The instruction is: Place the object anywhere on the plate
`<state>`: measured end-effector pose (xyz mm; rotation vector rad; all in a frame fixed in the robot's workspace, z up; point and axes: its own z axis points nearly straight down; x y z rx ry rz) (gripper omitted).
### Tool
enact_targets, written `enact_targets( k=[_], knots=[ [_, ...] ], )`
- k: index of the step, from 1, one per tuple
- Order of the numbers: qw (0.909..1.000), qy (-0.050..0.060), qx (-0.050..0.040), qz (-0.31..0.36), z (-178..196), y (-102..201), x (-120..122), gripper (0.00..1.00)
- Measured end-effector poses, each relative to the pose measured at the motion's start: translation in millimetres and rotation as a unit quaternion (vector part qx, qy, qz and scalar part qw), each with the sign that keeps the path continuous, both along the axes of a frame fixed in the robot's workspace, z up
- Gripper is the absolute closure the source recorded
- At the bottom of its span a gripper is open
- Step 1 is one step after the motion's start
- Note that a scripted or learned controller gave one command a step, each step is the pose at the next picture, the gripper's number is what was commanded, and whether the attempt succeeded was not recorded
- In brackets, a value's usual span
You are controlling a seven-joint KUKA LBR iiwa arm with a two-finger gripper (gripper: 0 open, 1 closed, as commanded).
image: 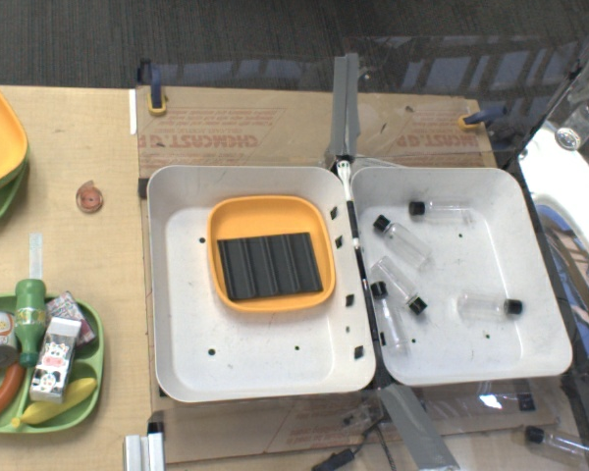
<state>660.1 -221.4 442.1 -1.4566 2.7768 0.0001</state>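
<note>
Vials [404, 247] lie in right bin [540, 356], orange plate [271, 209] well apart; pincer state cannot be told

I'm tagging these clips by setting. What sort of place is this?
Probably a robotics lab test bench, not a kitchen. Two shallow white bins sit on cardboard held by clamps. One holds an orange plate, the other clear vials. Toy food fills a green tray beside them.

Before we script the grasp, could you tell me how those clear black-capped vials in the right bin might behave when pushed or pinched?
The vials look cylindrical and lie on their sides, so probably roll. Their clear walls suggest they are smooth, slippery and light.
</note>
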Motion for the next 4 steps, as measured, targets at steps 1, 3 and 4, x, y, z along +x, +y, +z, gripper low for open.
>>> enact_targets(
  k=[1, 3, 4],
  knots=[
    [0.9868, 0.0, -0.0003, 0.162, -0.5, 0.1, 0.0, 1.0],
    [0.9045, 0.0, -0.0008, 0.427, -0.8, 0.3, -0.1, 1.0],
    [0.8387, 0.0, 0.0, 0.545, -1.9, 12.7, -0.1, 1.0]
  ],
)
